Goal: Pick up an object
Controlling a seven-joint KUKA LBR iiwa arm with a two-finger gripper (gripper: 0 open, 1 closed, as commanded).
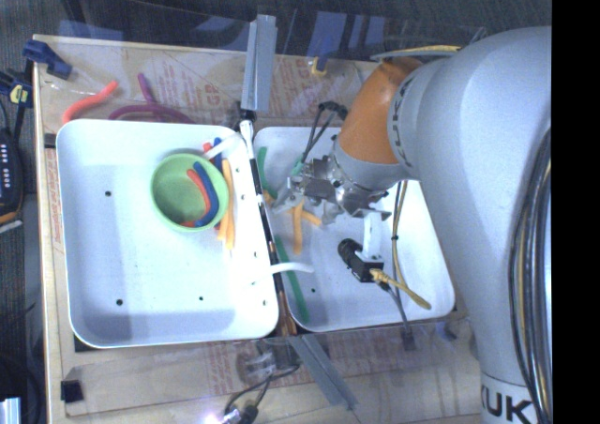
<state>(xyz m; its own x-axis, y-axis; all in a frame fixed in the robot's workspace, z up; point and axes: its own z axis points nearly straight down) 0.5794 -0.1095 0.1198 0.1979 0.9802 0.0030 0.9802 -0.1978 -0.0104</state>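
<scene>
The big grey arm (487, 178) is closest. White letters (502, 403) at its bottom read "KU", and the rest is cut off.

Next comes the right bin (412, 310). A green stick (299, 293) lies along its left side. A white strip (295, 268) lies across the edge where the two bins meet.

The gripper (314, 192) is down low in the left part of this bin. I cannot tell how far open it is, or if it has hold of anything. Some orange pieces (300, 220) lie right by it.

The left bin (131, 291) has a green bowl (173, 192) near its right side. A red piece (202, 191) and a blue piece (200, 172) sit in the bowl. An orange stick (226, 216) lies just beside the bowl.

Farthest away, an orange hook (89, 101) and a dark red hose (150, 113) lie on the bench (187, 70) behind the left bin. The bench has faint red writing that is too pale to read.
</scene>
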